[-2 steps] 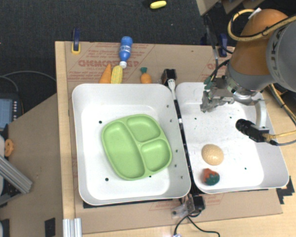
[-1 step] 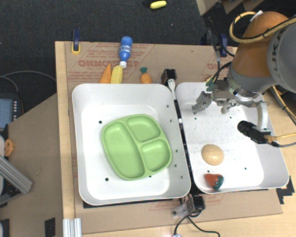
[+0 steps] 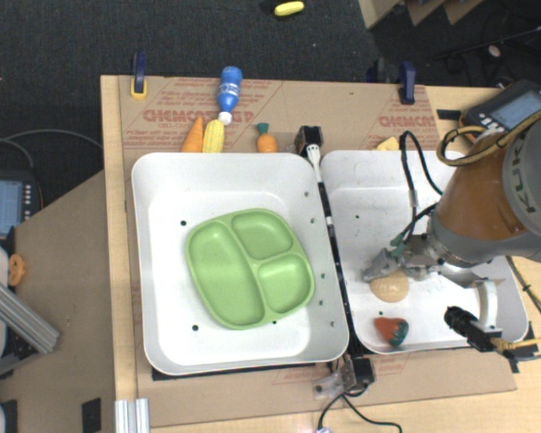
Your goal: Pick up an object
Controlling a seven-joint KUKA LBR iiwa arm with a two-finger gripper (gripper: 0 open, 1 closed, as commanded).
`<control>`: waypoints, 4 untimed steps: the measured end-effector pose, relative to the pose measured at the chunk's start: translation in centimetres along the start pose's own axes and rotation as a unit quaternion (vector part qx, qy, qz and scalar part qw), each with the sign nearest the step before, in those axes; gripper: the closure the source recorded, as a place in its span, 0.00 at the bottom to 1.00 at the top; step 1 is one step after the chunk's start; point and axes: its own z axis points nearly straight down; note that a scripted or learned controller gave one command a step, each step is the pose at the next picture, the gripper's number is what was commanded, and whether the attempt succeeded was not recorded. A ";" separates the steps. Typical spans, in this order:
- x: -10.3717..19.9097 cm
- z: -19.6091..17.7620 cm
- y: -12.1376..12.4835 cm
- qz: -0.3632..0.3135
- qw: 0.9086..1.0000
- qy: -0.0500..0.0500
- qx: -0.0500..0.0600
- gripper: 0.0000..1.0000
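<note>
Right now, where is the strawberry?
The strawberry lies in the right bin, near its front edge, just in front of the pale round object under the gripper.

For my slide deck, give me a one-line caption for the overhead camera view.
KUKA arm's pincer low in the right bin above a pale round object; green divided plate in the left bin.

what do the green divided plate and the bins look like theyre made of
Green divided plate: likely moulded plastic, with a smooth matte-satin surface, uniform colour and rounded compartment ridges. Left bin and right bin: probably thin plastic or painted metal, with smooth white faces, rounded corners and small dark fastener dots.
</note>
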 end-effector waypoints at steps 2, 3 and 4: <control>0.2 -1.3 0.4 -0.003 1.000 -0.001 -0.005 0.00; -6.0 -0.4 2.9 -0.002 1.000 -0.003 -0.006 0.00; 0.6 -0.5 9.9 -0.008 1.000 -0.001 -0.007 0.00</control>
